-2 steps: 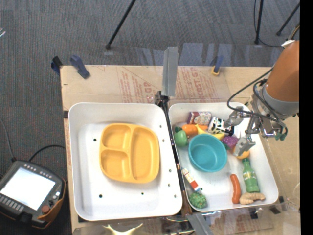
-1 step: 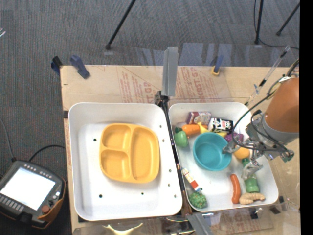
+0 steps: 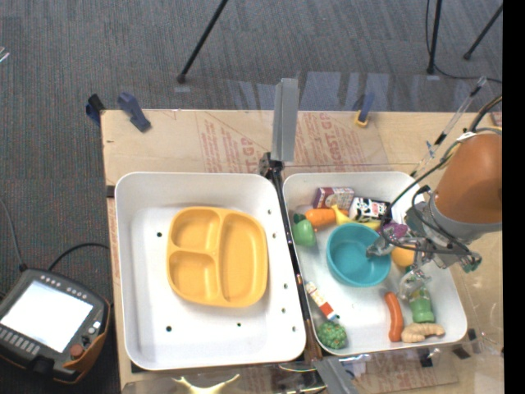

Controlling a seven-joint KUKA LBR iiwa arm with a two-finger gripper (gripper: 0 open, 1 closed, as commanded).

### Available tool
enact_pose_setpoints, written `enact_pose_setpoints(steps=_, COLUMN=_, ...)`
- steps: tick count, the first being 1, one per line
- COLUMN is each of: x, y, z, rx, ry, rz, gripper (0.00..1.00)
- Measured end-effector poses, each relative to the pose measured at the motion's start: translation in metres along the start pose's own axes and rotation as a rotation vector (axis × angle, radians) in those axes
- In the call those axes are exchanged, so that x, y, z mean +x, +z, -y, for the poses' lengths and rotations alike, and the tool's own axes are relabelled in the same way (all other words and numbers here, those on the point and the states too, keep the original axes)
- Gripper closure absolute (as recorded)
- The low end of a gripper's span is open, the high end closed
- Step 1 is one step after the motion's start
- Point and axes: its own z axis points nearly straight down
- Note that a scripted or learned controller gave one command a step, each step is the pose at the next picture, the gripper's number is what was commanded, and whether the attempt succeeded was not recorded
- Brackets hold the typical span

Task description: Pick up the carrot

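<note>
Carrot (image 3: 321,217) lies in the right bin (image 3: 373,345) near its left wall, at about ten o'clock from the teal bowl (image 3: 358,254), just beside a green apple (image 3: 304,232). The hand (image 3: 417,263) hangs at the bowl's three o'clock; whether it is clenched I cannot tell. Crowding is the likely trouble: bowl, apple and cartons (image 3: 353,203) leave little room, so a grab may nudge neighbours or jam against the wall.

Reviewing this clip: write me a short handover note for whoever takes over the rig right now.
Gripper: low over the right bin, right of the teal bowl; its fingers are too unclear to read.
Carrot: lying near the right bin's upper left, beside the green apple, well away from the gripper.
Done: nothing visible; carrot not picked.
Left: move to the carrot, grasp, lift.
</note>
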Motion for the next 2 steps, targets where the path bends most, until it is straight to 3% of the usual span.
enact_pose_setpoints(steps=1, x=-0.002, y=-0.011, z=-0.002, rx=-0.002, ry=-0.006, rz=0.001, gripper=1.0)
enact_pose_setpoints(steps=2, x=-0.067, y=-0.071, z=-0.063, rx=0.005, ry=0.054, rz=0.008, gripper=1.0)
